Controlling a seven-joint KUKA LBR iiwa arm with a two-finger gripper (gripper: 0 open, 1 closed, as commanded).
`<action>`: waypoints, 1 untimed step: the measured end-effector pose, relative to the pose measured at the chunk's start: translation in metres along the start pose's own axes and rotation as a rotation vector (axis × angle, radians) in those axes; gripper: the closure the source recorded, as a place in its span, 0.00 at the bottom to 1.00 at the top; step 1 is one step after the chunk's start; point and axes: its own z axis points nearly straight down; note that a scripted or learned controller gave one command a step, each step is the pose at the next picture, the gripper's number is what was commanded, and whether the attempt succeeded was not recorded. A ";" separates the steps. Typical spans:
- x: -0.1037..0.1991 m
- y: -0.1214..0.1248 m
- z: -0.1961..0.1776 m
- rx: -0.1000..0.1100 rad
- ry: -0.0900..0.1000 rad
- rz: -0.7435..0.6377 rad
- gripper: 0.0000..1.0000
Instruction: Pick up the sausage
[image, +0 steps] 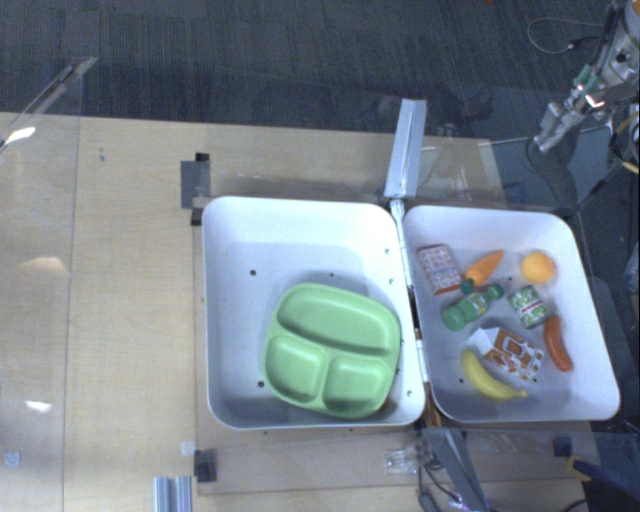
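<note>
- My hand (580, 100) hangs off the tabletop's far right corner, outside both bins. Too small and blurred to read; I cannot tell whether it is spread or pressed together. Nothing seen in it.
- Sausage (556, 344): reddish-orange, lying flat in the right bin (590, 290), close against that bin's right wall, toward the near half.
- Key relation: the sausage lies toward the near edge of the tabletop from my hand, well apart, only slightly leftward. Judgement: the coming move is mostly a straight pull toward the near edge, then down.
- Long axis runs roughly far-to-near, near end tipped a little toward the right wall. Judgement: closing across the narrow width, left-to-right, should suit it; the wall leaves little room on that side.
- Neighbours: the small can (528, 304) sits just beside the sausage's far end; the printed packet (512, 354) just to its left.
- Count, right bin: one sausage, one can, one orange (538, 267), one carrot (484, 266), one green bottle (468, 306), one banana (488, 378), two printed packets, the second (438, 268) at the far left.
- Count, left bin (240, 260): one green divided plate (332, 348), three compartments.
- Two bins in all.
</note>
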 end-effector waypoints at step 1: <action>0.059 0.006 0.121 0.002 0.004 -0.405 1.00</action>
